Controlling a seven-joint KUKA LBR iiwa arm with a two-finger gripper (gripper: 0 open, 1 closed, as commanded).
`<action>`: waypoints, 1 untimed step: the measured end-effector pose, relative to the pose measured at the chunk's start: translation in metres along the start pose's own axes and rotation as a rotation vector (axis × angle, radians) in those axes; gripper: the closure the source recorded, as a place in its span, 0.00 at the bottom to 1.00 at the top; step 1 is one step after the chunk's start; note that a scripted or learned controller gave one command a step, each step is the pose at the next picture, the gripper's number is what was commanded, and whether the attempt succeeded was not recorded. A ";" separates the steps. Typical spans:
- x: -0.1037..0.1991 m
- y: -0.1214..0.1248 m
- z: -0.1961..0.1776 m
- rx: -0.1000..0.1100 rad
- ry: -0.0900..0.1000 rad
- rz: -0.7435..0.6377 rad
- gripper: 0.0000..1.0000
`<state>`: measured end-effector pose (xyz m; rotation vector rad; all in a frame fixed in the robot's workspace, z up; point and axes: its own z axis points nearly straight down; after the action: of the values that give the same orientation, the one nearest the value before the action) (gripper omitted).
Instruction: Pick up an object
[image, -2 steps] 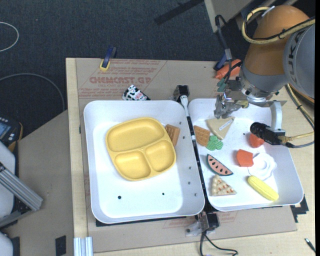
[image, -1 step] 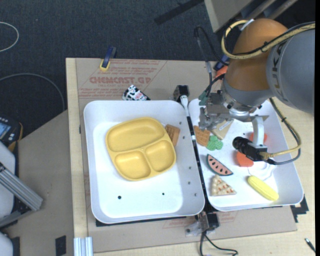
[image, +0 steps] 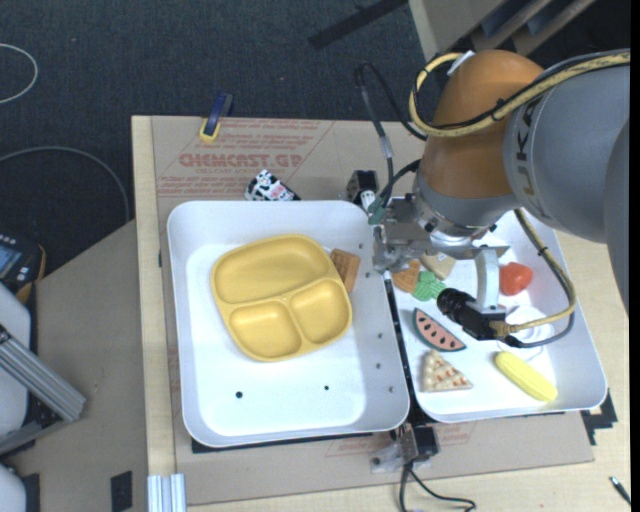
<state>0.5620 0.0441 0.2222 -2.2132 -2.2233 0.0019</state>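
A: Near edge of the right shallow white bin (image: 590, 385) first. What do you see there?

B: You've got a yellow plastic corn cob (image: 525, 376) by the near right corner, and a triangular toy pizza slice (image: 442, 373) toward the near left. Just behind the pizza lies a toy watermelon wedge with red flesh and green rind (image: 438, 330).

A: Mid bin?

B: A black cable connector (image: 466, 310) hangs over the middle, beside the watermelon. A red toy piece (image: 515, 277) sits toward the right wall. A green toy piece (image: 429, 288) and an orange-brown toy piece (image: 407, 276) lie close together near the left wall, right under the wrist.

A: Gripper?

B: Your two-finger gripper (image: 415, 250) is low over the far left part of that bin, above those two pieces. The wrist hides the tips, so I cannot tell how they stand or whether anything is held.

A: Left bin?

B: The left shallow white bin (image: 200, 400) holds a yellow three-compartment plastic tray (image: 280, 295), middle to far side. A small tan block (image: 346, 266) touches the tray's right rim, against the right wall.
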 end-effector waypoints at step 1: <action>0.002 -0.012 -0.007 -0.001 -0.001 0.004 1.00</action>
<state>0.5498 0.0455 0.2297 -2.2181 -2.2203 0.0016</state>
